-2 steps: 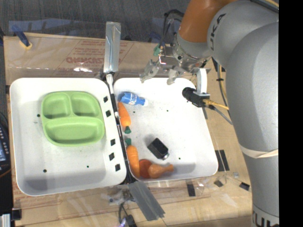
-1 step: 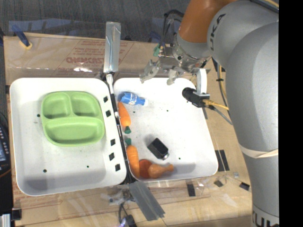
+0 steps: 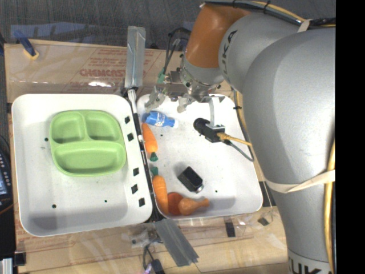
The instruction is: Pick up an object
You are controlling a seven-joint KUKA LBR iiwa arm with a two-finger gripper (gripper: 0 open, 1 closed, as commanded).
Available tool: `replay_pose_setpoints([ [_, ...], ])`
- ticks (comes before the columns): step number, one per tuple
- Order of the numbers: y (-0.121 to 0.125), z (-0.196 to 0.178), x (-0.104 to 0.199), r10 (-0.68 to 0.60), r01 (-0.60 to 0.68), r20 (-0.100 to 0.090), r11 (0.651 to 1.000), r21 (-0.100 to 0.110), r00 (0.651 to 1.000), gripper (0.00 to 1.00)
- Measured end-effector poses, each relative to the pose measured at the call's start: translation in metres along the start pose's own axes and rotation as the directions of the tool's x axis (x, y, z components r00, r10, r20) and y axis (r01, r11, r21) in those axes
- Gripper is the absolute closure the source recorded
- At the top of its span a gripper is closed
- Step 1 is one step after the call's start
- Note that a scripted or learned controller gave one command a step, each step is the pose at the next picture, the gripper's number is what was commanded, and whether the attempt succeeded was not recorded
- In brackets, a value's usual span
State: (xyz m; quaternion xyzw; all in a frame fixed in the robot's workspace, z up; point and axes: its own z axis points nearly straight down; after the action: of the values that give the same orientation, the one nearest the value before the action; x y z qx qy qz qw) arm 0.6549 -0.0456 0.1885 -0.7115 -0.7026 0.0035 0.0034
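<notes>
Pincer (image 3: 171,100) above right bin's (image 3: 242,181) far edge, grip state unclear. Blue object (image 3: 158,119) just below. Carrots (image 3: 150,140), black block (image 3: 190,178) nearby. Green tray (image 3: 87,140) in left bin (image 3: 28,170).

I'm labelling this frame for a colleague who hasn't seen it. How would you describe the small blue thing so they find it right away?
Find the right-hand white bin, the one the grey arm hangs over. Near its far left corner, just below the gripper, lies the small blue object. It is the only blue item there; the carrots beside it are orange and the other pieces black.
</notes>
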Motion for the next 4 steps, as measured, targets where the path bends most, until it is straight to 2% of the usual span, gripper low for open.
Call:
replay_pose_setpoints([
  [1,-0.004,0.059,-0.047,-0.063,0.063,0.0,0.998,-0.002,0.998,0.0],
  [2,0.001,-0.003,0.017,-0.222,0.222,0.002,0.975,-0.007,0.975,0.0],
  [3,-0.068,-0.001,-0.001,-0.216,0.216,0.001,0.976,-0.003,0.976,0.0],
  [4,-0.156,0.0,-0.002,-0.174,0.174,0.0,0.985,-0.002,0.985,0.0],
])
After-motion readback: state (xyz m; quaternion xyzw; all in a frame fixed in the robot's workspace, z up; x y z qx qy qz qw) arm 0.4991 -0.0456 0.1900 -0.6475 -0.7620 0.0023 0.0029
